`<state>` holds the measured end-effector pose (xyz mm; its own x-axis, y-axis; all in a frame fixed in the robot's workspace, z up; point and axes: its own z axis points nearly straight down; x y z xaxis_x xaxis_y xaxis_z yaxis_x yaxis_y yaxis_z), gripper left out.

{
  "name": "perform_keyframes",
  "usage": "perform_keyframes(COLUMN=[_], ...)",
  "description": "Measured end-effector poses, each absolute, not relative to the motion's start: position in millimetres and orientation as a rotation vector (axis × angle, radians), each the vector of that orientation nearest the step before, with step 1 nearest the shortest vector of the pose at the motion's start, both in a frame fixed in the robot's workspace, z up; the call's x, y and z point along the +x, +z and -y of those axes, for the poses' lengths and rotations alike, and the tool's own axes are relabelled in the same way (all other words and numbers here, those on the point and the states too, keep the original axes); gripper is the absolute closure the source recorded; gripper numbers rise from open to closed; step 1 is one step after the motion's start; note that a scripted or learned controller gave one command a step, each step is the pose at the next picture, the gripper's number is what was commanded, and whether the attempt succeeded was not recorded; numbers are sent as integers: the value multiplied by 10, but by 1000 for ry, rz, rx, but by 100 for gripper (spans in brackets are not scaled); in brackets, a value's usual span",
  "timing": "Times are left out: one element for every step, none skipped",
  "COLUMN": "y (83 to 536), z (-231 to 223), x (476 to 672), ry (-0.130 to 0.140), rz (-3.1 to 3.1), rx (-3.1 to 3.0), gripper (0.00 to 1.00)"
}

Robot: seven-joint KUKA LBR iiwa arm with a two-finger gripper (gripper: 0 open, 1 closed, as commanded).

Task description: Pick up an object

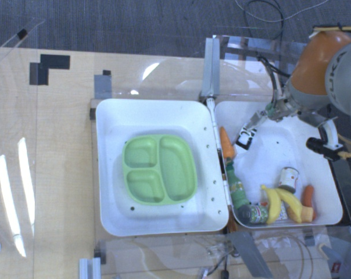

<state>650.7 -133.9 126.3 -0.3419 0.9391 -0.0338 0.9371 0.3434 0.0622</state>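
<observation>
My gripper (pixel 244 138) hangs low over the left part of the right bin (pixel 274 147), at the end of the arm (pixel 315 68) that reaches in from the upper right. It is just right of an orange carrot (pixel 224 143) lying along the bin's left wall, and I see nothing held in it. A green bottle (pixel 236 188) lies below the carrot. Yellow bananas (pixel 278 202) rest at the bin's front, with a small can (pixel 288 179) and a red-orange piece (pixel 307 195) beside them.
The left bin (pixel 106 156) holds a light green divided plate (pixel 160 168). A greenish can (pixel 254 214) lies at the right bin's front edge. A metal post (pixel 210 68) rises behind the divider between the bins. Cables (pixel 262 7) trail behind.
</observation>
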Motion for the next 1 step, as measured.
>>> perform_keyframes(y=[1132], z=[1083], x=[6389], ry=[33], rz=[-2586], rx=[1704], gripper=[0])
